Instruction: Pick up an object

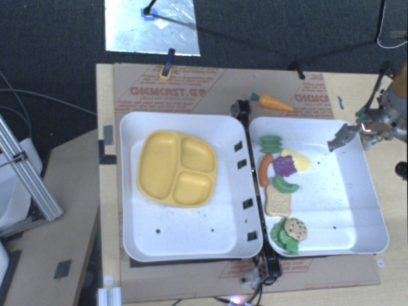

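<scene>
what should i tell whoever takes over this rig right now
Gripper: over the right white bin's upper right edge, holding nothing visible.
Things: plastic toy foods cluster along that bin's left side, including a purple grape bunch, tan bread slice and round speckled cookie. An orange toy carrot lies on the cardboard. A yellow divided tray sits in the left white bin.
Done: nothing picked.
Left: pick one object.

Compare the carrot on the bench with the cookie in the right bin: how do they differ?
The carrot lies outside both bins on the cardboard behind them; the cookie sits inside the right bin, near its front left corner, resting on a green piece. The carrot is long, tapered and orange with a green top; the cookie is round, tan and dark-speckled. Both are toy food lying apart from the gripper.
</scene>
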